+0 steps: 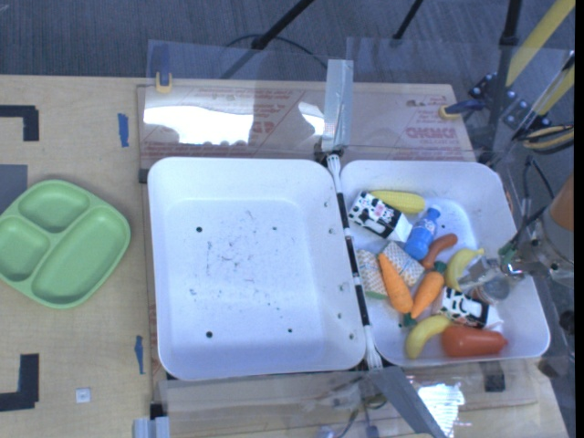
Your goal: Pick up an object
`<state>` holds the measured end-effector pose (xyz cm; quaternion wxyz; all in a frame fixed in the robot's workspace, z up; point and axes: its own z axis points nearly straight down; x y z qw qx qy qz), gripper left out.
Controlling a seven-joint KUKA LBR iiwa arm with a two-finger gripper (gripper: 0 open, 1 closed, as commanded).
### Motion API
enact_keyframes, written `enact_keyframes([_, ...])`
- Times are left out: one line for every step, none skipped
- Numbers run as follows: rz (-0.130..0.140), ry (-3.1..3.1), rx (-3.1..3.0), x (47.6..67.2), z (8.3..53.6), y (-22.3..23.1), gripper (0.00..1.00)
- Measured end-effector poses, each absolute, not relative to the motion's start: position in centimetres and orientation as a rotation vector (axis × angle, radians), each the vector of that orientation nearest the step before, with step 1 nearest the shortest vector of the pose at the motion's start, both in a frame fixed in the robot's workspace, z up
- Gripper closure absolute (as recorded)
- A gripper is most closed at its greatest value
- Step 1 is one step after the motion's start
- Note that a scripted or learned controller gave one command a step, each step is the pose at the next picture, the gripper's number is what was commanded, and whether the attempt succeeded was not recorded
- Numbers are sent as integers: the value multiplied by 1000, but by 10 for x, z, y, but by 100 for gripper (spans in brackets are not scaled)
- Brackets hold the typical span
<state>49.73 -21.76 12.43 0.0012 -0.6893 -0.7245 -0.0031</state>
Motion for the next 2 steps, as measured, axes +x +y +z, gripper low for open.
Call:
enact_keyframes([-22, -2379, -2045, 539, 90, -212, 0])
enact_keyframes([-16, -2386, -2054, 540, 99, -215, 100])
